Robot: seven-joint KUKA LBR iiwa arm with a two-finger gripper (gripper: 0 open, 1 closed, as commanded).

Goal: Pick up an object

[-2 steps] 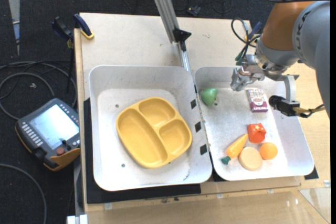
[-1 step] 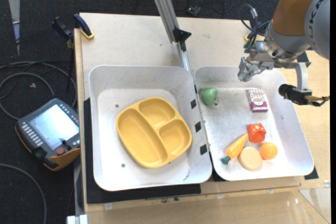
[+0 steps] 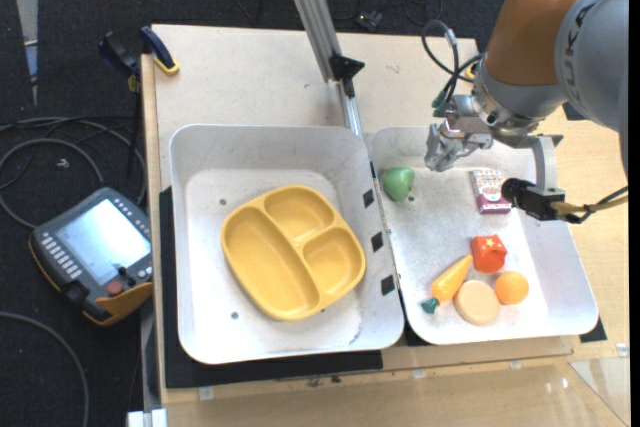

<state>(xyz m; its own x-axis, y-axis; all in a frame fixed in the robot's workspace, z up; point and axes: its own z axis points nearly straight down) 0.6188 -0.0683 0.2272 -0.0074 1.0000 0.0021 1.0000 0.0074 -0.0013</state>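
Gripper (image 3: pixel 440 155) hangs low over the right bin's (image 3: pixel 560 315) far-left part, just right of the green pear (image 3: pixel 398 182), likely lining up on it as the nearest pick; can't tell its state; nothing visibly held.

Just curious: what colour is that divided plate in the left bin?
Yellow. The divided plate shows plainly in the camera view.
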